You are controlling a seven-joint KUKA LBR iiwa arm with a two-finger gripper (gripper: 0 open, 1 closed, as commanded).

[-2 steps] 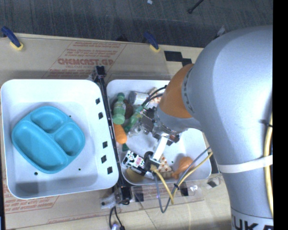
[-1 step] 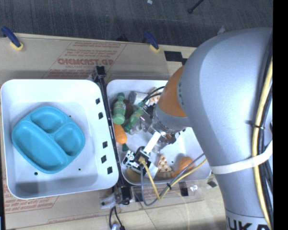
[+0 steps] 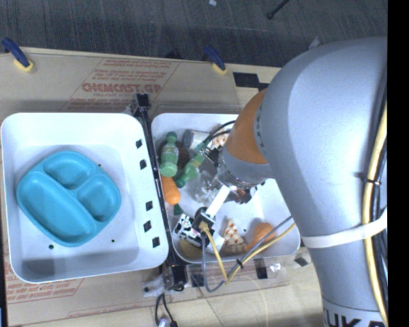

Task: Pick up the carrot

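- Camera view: two white bins sit side by side on a cardboard-covered desk [image 3: 88, 73] printed with red lettering. A blue clamp [image 3: 17, 53] is at its upper left corner and a second blue clamp [image 3: 215, 58] is on its top edge.
- The left bin [image 3: 27, 131] holds a blue divided plate [image 3: 67, 196], which lies flat towards its left side.
- The right bin [image 3: 165, 125] is largely covered by the grey arm [image 3: 327, 155], which enters from the right of the frame. Its orange band faces the middle of the bin.
- The carrot [image 3: 170, 191] lies in the right bin, hard against its left wall and about halfway down the frame.
- A green bottle [image 3: 169, 154] lies just above the carrot, also along the left wall. A smaller green piece [image 3: 187, 174] is just to the right of the carrot's top end.
- The gripper [image 3: 203, 176] sits low over the middle of the right bin, just right of that green piece and near the carrot. No contact with the carrot can be seen.
- The gripper's tip is blurred and cluttered, so whether it is spread or closed is not clear.
- A triangular pizza slice [image 3: 230, 231] lies in the lower part of the right bin. An orange-brown lump [image 3: 262, 231] is just to its right, and a small black-and-white item [image 3: 184, 227] sits near the lower left corner.
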